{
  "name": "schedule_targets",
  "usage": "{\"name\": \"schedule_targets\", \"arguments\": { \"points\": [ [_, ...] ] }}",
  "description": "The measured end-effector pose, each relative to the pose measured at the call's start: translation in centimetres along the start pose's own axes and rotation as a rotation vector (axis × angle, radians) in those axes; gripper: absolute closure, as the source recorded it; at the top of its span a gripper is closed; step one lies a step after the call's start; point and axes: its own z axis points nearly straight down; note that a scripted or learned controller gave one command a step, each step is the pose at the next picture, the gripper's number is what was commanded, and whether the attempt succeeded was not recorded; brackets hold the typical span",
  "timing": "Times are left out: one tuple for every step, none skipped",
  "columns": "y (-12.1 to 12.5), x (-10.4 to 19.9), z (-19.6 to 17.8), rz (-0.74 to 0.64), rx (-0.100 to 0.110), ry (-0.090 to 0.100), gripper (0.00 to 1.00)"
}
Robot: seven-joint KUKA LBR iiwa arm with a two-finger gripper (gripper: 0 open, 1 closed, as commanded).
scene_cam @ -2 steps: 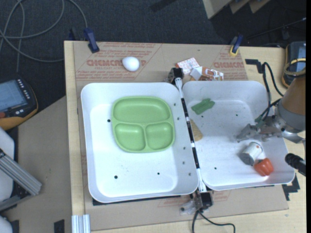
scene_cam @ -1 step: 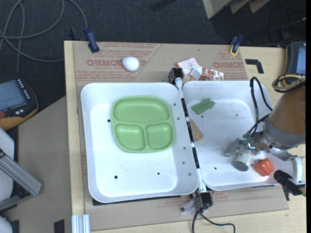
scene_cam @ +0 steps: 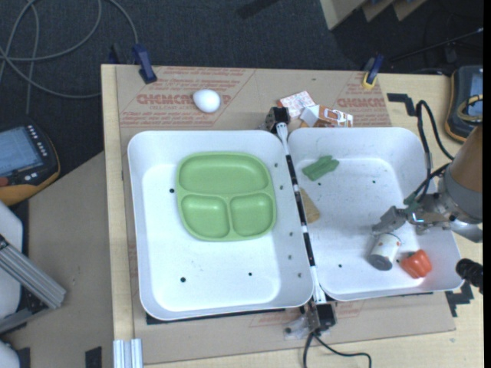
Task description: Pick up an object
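Note:
In the right bin a grey-and-white cylinder lies near the front right, with an orange object touching its right side. A green soft piece rests at the bin's back left, and a tan wedge lies by the left wall. My gripper hangs low just above and behind the cylinder, reaching in from the right. I see nothing held in it.
The left bin holds a green divided plate. Behind the bins on the cardboard lie a white egg-shaped object and some small snack packets. Cables run along the right bin's far right side.

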Motion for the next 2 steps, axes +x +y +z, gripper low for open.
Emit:
{"name": "schedule_targets", "arguments": {
  "points": [
    [-0.1,1.1,5.9,0.001,0.004,0.002,0.00],
    [-0.1,3.5,5.2,0.000,0.003,0.003,0.00]
  ]
}}
